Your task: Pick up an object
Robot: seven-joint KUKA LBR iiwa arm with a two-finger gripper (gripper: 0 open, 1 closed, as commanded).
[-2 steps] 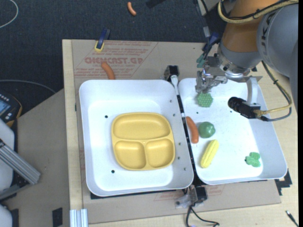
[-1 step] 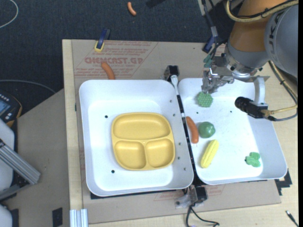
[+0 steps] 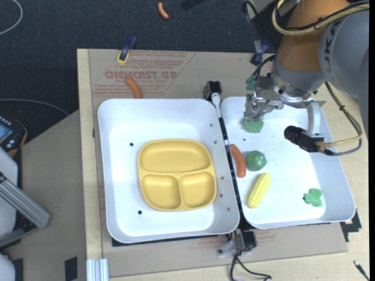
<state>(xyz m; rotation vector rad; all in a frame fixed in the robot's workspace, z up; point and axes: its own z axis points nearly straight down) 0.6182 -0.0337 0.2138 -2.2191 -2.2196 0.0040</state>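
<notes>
The gripper (image 3: 256, 113) sits low over a small green toy (image 3: 253, 125) in the right bin (image 3: 334, 174), positioned for a grasp, though jaw state is unclear.

Grey arm (image 3: 351, 45), orange band (image 3: 307, 25)

Red stencilled lettering printed on the cardboard sheet (image 3: 176, 69) under the two bins, along its far edge: reads roughly "CHEMCAST GP", last letters cut off by the left white bin (image 3: 117, 157). Framed by thin red diagonal lines. Smaller red lines of print beneath the big word, too fine to read. Faint red print also at the near edge of the same sheet, below the bins, illegible. No legible marks elsewhere: none made out on the yellow divided tray (image 3: 176, 174), the bins or the toy food.
</notes>
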